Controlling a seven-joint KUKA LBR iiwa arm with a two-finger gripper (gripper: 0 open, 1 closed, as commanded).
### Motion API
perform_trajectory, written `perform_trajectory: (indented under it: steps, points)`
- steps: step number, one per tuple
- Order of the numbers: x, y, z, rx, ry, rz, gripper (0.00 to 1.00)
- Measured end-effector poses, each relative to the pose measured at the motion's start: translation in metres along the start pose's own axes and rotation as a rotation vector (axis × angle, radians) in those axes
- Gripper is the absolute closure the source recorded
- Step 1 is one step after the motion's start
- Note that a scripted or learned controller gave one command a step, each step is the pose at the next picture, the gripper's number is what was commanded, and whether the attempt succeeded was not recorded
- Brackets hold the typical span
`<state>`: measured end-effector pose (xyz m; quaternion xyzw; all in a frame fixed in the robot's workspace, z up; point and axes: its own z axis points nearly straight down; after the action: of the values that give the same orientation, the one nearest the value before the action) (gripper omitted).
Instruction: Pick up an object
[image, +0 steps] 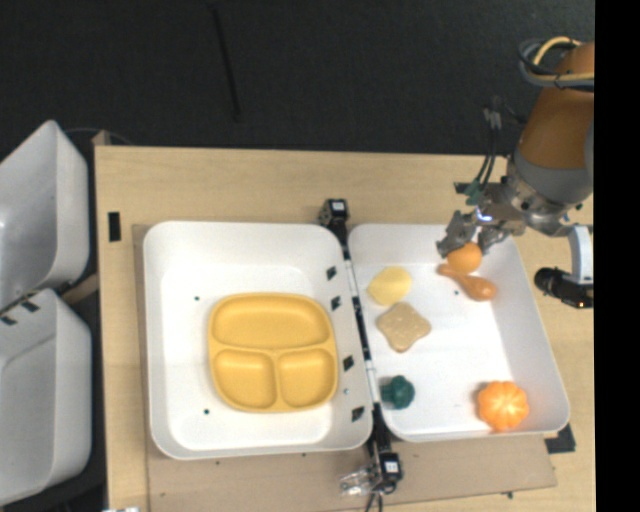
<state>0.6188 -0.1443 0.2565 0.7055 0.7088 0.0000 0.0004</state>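
Working from the near rim of the right bin (560, 415) back toward the arm, I first pass the tangerine-like orange fruit (502, 405) in the near right corner, and a small dark green piece (398, 392) against the divider. Farther in lie a tan biscuit-shaped piece (403, 327) and, just behind it, a pale yellow lump (389, 285). In the left bin (160, 330) sits a yellow divided plate (272, 351). At the far right of the right bin lies the thing I take to be the target, an orange drumstick-shaped piece (468, 272): its rounded end is toward the far wall and its narrower end points near and right, so its long axis runs diagonally. The gripper (470, 240) hangs right over that rounded end, seemingly touching or just above it. I cannot tell whether the jaws are spread or closed, nor whether the piece sits between them. My judgement is that the coming move depends on the jaws straddling the piece across that diagonal, not along it.
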Motion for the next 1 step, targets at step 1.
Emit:
perform_trajectory:
  steps: [1]
  points:
    - [0.0417,-0.0138,-0.0031,0.002,0.001,-0.001,1.00]
